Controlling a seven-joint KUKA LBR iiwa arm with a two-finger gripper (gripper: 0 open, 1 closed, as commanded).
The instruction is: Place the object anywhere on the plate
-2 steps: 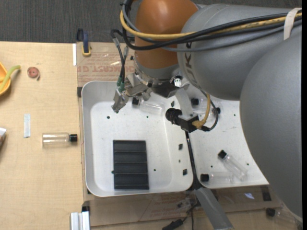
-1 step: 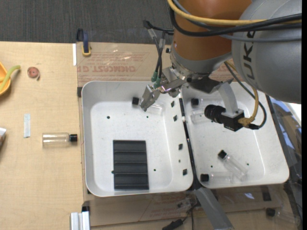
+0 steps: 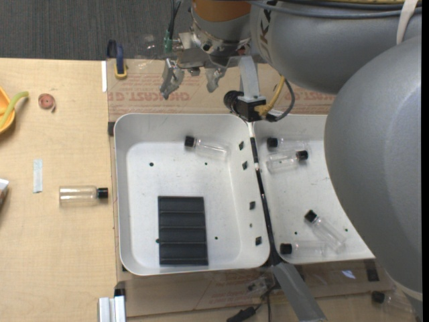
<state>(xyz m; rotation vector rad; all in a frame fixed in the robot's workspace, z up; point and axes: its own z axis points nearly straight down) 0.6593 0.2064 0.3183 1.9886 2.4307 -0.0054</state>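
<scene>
A black ridged plate lies flat in the near part of the left bin. A clear vial with a black cap lies on its side at the far end of the same bin. My gripper hangs high over the bench beyond the left bin's far rim, well above and behind that vial. It is open, its two fingers spread apart with nothing between them.
The right bin holds several more clear vials, one near its far end and one toward the front. Another vial lies on the wooden bench left of the bins. The arm's bulk covers the right side.
</scene>
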